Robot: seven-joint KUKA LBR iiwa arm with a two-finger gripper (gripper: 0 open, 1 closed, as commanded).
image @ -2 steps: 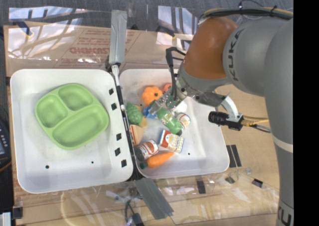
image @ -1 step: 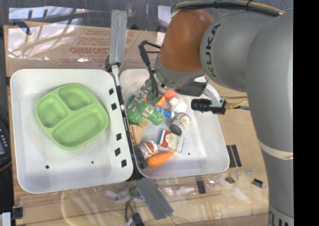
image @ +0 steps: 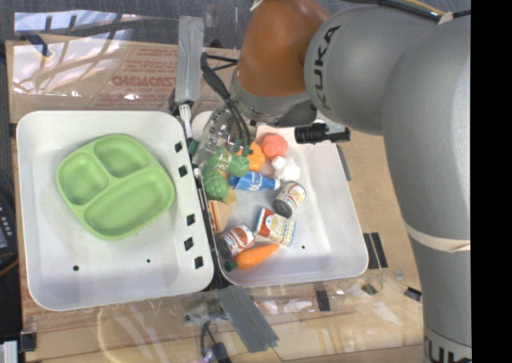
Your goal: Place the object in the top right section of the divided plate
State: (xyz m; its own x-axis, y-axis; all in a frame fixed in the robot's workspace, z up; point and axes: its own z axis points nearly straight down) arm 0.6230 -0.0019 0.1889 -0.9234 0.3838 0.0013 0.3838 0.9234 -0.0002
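Note:
A green divided plate [image: 117, 185] lies in the left white bin [image: 48, 273], with nothing in its three sections. The right bin [image: 336, 225] holds a pile of toy food. My gripper [image: 218, 139] reaches down under the orange wrist band to the pile's top left corner, right by a green toy [image: 218, 168]. Its tips are buried among the items there, so what they touch is hidden.
In the pile are a red ball [image: 274, 145], a blue bottle [image: 254, 182], a small can [image: 290, 197], a carrot [image: 256, 256] and several packets. The big grey arm [image: 400, 97] covers the right side of the bench. A brown board [image: 112, 73] lies behind the bins.

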